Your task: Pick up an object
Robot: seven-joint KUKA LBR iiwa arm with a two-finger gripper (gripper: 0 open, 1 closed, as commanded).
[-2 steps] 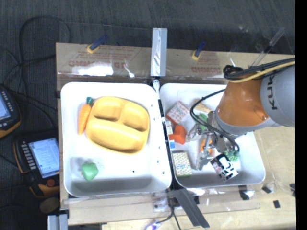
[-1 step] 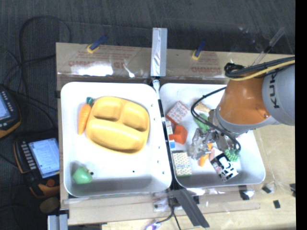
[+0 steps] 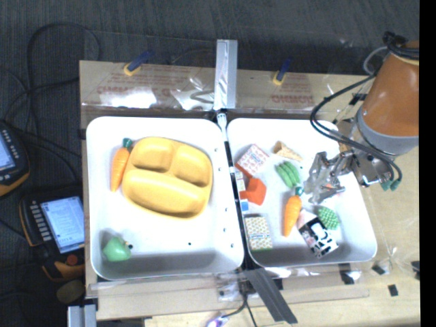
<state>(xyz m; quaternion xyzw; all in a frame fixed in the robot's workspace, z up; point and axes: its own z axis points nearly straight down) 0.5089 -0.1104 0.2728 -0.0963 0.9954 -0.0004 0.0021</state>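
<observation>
Nearest the lens, the orange-banded wrist (image 3: 395,94) reaches in over the right bin (image 3: 361,251), holding the end effector (image 3: 323,182) low above the clutter, seemingly to line up a grab. Whether it is released or clenched, I cannot tell. Candidate objects lie just beside it: a smooth tapered carrot (image 3: 291,213), a green pea pod (image 3: 289,174), a knobbly green ball (image 3: 329,217). A moulded yellow tray (image 3: 167,176) sits in the left bin (image 3: 95,182).
</observation>
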